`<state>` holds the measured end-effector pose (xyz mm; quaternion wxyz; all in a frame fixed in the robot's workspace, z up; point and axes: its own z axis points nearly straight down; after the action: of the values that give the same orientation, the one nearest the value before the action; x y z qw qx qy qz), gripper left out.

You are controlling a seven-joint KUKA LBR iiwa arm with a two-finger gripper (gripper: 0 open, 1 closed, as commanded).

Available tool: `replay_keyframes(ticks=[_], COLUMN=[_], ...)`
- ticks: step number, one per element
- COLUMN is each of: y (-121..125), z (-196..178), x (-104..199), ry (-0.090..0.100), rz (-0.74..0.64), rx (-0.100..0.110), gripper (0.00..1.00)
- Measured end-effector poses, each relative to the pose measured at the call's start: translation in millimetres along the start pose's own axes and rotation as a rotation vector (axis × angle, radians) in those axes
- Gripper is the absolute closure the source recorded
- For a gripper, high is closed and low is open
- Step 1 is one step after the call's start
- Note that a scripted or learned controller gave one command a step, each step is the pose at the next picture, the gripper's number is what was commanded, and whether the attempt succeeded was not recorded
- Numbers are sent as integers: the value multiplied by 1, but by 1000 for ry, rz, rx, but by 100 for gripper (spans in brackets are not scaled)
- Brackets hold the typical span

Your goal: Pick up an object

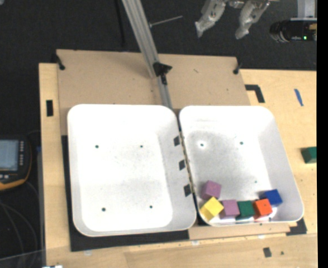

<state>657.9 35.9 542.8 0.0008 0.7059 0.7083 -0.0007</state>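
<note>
My gripper [222, 28] hangs high at the top of the view, above the far edge of the bench, open with nothing between its two pale fingers. Several small blocks lie along the near edge of the right bin [275, 127]: a light purple block [211, 189], a yellow block [212, 207], a second purple block [230, 207], a green block [245, 209], an orange block [262, 207] and a blue block [272, 196]. The gripper is far from all of them.
The left bin [80, 121] sits beside the right one. A slanted metal pole [144, 32] runs from the top down to the gap between the bins. A green object [309, 154] lies on the bench at the right, and a handheld screen device [4, 159] at the left.
</note>
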Motion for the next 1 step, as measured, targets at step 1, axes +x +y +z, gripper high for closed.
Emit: replay_keyframes(ticks=[1], y=[0], z=[0], x=[0], ry=[0], rz=[-2], rx=[0], gripper=[0])
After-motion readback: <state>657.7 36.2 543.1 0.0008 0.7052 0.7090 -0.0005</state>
